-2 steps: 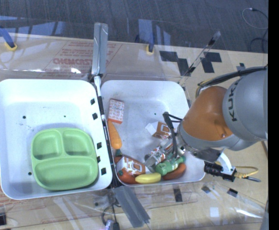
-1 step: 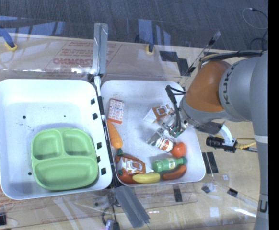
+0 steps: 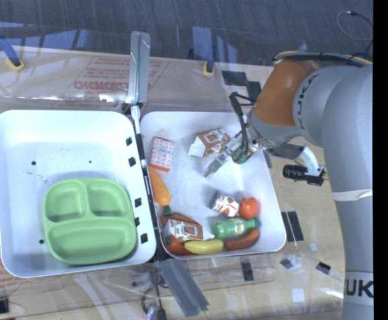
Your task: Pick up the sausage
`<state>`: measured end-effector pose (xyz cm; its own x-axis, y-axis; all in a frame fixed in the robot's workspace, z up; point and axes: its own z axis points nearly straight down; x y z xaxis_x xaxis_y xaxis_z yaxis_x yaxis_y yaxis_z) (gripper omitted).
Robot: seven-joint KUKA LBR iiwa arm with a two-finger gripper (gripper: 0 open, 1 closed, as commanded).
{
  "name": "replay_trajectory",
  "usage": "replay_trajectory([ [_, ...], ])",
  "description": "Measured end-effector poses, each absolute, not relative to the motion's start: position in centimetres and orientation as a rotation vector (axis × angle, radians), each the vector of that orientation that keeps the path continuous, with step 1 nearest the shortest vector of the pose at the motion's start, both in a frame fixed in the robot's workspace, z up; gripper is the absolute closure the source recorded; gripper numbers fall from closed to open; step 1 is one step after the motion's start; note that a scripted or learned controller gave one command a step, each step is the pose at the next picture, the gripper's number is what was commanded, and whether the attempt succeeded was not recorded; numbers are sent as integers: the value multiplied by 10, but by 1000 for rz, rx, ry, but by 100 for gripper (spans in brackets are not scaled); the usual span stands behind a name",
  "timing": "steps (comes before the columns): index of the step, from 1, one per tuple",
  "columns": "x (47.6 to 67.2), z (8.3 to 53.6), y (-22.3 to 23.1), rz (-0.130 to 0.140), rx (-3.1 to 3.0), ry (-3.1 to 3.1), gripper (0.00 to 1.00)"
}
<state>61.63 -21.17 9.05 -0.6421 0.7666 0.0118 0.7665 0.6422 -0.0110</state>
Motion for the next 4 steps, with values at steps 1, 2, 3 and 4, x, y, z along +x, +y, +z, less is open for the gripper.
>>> replay_trajectory([
  [1, 637, 89, -164, 35, -827, -2978, 0],
  [2, 621, 89, -149, 6, -1242, -2871, 0],
  [3, 621, 91, -129, 10, -1643, -2673, 0],
  [4, 647, 86, -127, 35, -2061, -2315, 0],
])
